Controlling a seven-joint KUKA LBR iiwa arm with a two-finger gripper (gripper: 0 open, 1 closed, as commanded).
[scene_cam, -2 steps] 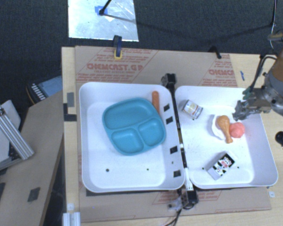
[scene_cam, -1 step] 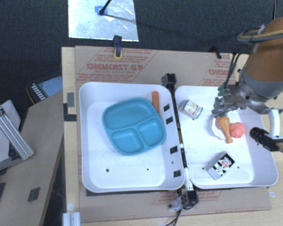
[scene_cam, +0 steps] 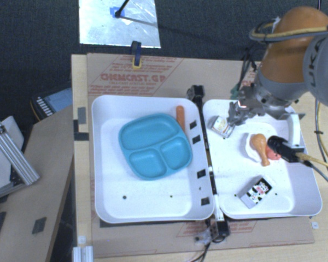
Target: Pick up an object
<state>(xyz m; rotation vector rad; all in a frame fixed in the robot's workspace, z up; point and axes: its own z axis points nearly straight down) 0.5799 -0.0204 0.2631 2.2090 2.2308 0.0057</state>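
We see two white bins side by side on the bench. A brown cardboard sheet (scene_cam: 136, 72) with red letters lies under them.

The arm (scene_cam: 295, 42) comes in from the right. It is grey with a big orange part. Its gripper (scene_cam: 233, 115) is over the right bin (scene_cam: 295, 198), near the far left corner of that bin. We cannot tell if the gripper is open or shut, because it is too small and blurry. We do not see anything held in it.

A small pale thing (scene_cam: 220, 125) with a bit of yellow on it lies in the right bin. It is just beside the gripper, a little to its left and nearer to us. We cannot tell if the two touch.

A toy chicken leg (scene_cam: 257, 144) lies near the middle of the right bin. A little red bit (scene_cam: 273, 155) shows just beside it, and we cannot tell what that is. A small box (scene_cam: 256, 192) with black and white on it lies near the front of the same bin. It is tilted and well apart from the gripper.

In the left bin (scene_cam: 112, 195) a blue plate (scene_cam: 154, 146) lies flat. It has three parts. An orange stick (scene_cam: 180, 115) lies at the far right edge of the plate, close to the wall between the bins.
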